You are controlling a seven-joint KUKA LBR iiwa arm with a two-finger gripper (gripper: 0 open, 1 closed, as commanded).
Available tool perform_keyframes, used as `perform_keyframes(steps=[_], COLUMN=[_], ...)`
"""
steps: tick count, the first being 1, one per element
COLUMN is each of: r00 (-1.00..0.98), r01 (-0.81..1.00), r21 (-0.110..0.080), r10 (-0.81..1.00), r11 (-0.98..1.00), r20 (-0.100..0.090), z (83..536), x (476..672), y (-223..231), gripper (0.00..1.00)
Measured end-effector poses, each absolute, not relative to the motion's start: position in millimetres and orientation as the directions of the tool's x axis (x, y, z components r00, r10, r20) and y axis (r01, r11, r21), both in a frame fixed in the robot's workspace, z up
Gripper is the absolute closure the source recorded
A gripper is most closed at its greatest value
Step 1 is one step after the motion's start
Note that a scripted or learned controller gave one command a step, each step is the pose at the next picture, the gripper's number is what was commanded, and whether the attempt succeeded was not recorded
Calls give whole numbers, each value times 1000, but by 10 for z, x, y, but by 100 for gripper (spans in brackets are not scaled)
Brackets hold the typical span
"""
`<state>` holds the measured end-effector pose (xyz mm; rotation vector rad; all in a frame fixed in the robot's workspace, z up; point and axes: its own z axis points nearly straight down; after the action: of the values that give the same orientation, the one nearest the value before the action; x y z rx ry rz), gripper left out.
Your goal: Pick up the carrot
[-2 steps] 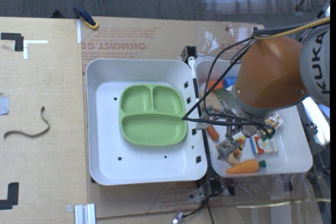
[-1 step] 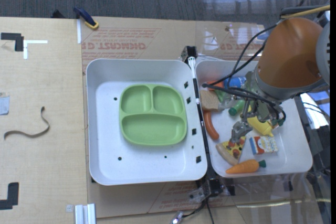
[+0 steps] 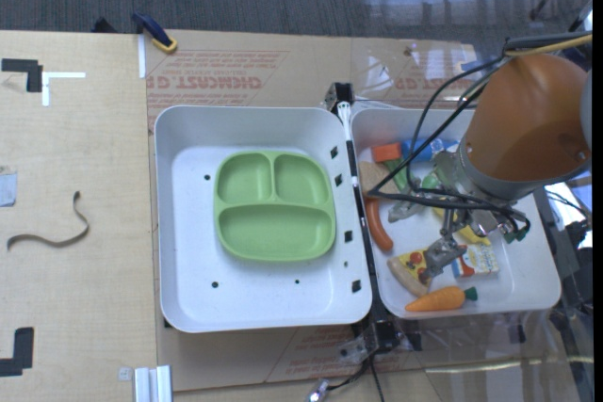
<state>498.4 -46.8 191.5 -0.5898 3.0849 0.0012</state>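
Note:
The carrot, orange with a green stub at its right end, lies flat near the front edge of the right bin. My gripper hangs just above and behind it, over a pizza-slice toy and a small carton. The carrot is apart from the fingers, with nothing orange between them. The arm's orange band covers much of the bin's right side.
A green divided plate sits in the left bin. The right bin also holds a red sausage, an orange block, a blue item and green pieces. Cables hang beneath the wrist.

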Motion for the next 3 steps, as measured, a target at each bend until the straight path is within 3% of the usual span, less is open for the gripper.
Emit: perform_keyframes(steps=[1,2,3], r00=[-785,-482,-67], r01=[-619,-876,-998], r21=[-1,1,0], r10=[-619,-876,-998], r11=[785,482,67], r20=[-6,-2,-4], z=[2774,1911,1910], x=[4977,4877,4781], y=[-505,-559,-216], gripper=[0,0,0])
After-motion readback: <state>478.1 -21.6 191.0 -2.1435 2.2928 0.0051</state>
